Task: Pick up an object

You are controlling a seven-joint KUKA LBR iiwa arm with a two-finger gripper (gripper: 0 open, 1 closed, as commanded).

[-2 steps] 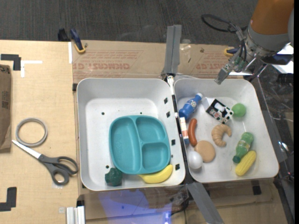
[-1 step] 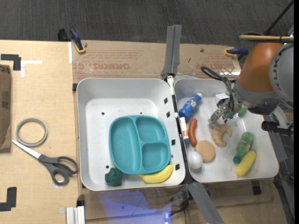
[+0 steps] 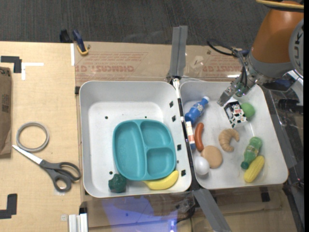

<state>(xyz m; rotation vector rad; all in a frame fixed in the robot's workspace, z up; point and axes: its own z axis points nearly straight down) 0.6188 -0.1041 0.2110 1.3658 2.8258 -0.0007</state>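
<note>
On the bench (image 3: pixel 38 105), a tape roll (image 3: pixel 32 136) and scissors (image 3: pixel 53 168) lie left of cardboard printed with red lettering, reversed and unreadable. The left bin (image 3: pixel 91 110) holds a teal tray (image 3: pixel 144 149), a green toy (image 3: pixel 117 183) and a banana (image 3: pixel 161 181). In the right bin (image 3: pixel 275 173), a blue bottle (image 3: pixel 196 110) points up-right, beside a sausage (image 3: pixel 199 135), egg (image 3: pixel 201 166), croissant (image 3: pixel 228 139), green bottle (image 3: pixel 250 152), corn (image 3: pixel 254 168) and cow-print carton (image 3: pixel 235 114), tilted just under the end effector (image 3: pixel 233 94), whose grip state cannot be told.
</note>
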